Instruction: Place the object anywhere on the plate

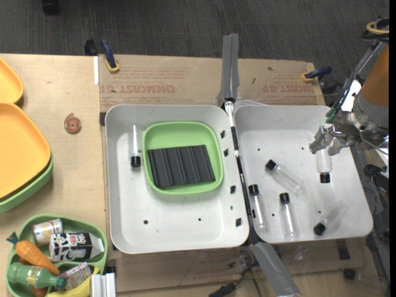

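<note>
I see my pincer (324, 142) over the right bin (352, 184), clamped on a clear vial (323, 164) that hangs upright below it, black cap down. The green plate (154, 142) sits in the left bin (120, 215), well to the left of the held vial, with a dark ribbed block (180, 165) lying on it. A lone vial (135, 147) lies just left of the plate. Below and left of the held vial, four more vials (282, 173) lie loose on the right bin's floor. Between the bins runs a raised divider (238, 166).
</note>
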Controlling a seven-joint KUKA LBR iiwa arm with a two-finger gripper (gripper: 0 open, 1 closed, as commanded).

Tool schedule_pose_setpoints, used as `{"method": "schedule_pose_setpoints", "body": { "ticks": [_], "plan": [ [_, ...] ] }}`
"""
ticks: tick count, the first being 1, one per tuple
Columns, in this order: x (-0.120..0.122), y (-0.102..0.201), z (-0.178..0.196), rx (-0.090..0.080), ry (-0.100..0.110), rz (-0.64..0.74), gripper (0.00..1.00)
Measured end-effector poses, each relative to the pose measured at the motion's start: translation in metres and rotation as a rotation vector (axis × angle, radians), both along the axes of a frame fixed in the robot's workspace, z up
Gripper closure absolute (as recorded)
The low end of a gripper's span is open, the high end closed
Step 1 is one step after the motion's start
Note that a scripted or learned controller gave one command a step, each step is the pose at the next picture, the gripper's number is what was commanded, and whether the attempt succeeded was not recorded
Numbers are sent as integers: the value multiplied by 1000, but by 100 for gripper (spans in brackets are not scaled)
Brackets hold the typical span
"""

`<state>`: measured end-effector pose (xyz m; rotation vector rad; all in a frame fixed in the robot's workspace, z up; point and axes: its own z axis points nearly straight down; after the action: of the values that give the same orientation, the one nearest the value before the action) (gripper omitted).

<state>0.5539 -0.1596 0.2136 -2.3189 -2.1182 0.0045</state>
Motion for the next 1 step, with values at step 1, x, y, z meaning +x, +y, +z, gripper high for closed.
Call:
{"method": "schedule_pose_setpoints", "body": {
  "ticks": [1],
  "plan": [
    [-15,-7,-47,1,0,59,100]
  ]
}}
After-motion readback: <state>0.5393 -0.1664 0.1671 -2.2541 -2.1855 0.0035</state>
